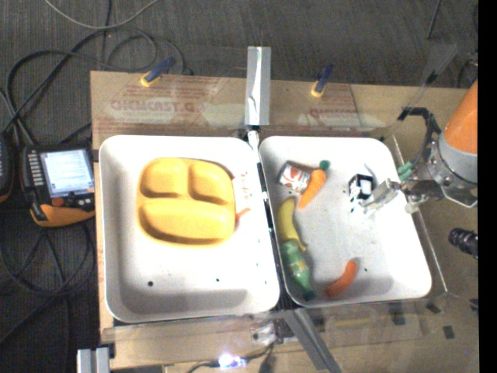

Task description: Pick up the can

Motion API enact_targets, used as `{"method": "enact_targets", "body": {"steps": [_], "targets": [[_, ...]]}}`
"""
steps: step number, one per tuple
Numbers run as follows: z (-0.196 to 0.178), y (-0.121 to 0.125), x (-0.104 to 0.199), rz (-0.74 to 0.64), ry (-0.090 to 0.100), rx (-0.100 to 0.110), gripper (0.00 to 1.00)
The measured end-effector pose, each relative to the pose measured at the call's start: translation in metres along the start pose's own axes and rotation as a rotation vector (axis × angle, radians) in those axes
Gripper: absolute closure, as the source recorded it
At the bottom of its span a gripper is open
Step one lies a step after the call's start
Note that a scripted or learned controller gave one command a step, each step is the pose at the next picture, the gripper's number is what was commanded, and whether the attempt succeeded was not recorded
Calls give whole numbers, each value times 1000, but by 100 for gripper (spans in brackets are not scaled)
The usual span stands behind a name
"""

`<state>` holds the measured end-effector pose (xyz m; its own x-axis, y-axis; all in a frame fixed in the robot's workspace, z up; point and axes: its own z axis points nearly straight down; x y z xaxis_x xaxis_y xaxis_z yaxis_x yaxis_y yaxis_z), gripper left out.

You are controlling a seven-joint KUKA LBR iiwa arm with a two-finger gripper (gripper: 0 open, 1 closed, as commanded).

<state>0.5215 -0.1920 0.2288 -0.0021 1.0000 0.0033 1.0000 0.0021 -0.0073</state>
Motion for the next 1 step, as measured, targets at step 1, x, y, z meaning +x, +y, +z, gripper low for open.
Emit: {"method": "enact_targets", "body": {"steps": [1], "targets": [[111,69,59,113,0,2,0]]}}
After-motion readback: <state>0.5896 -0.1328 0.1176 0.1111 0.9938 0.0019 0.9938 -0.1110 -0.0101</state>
